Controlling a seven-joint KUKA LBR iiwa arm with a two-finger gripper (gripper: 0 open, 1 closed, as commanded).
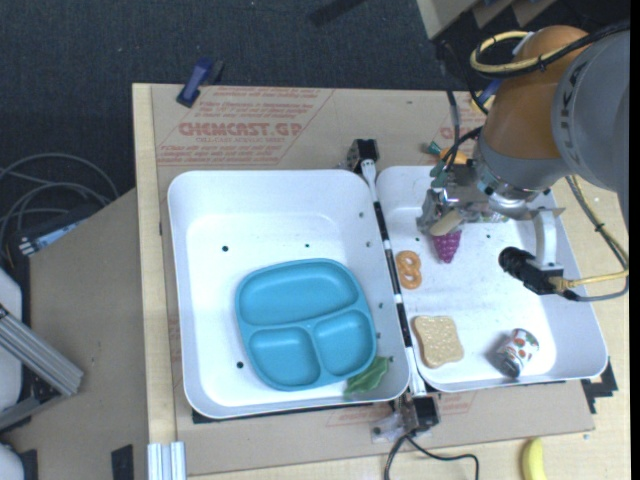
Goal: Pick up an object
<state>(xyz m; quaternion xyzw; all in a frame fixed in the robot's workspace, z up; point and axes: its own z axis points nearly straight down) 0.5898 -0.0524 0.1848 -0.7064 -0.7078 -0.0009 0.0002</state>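
Hand (pixel 444 211) at 12 o'clock of right bin (pixel 570 308), fingers clamped on purple object (pixel 447 243); pretzel (pixel 408 268) nearby.

Two bins side by side on the tabletop (pixel 150 268)

The left bin (pixel 200 208) holds a divided plate (pixel 305 323) with a leafy piece (pixel 366 378) at its near right corner; the right bin (pixel 580 318) holds a pretzel (pixel 408 268) by the dividing wall, toast (pixel 438 340) nearer the front, a small can (pixel 516 350) to its right — and a cone-shaped piece (pixel 447 244) behind them.
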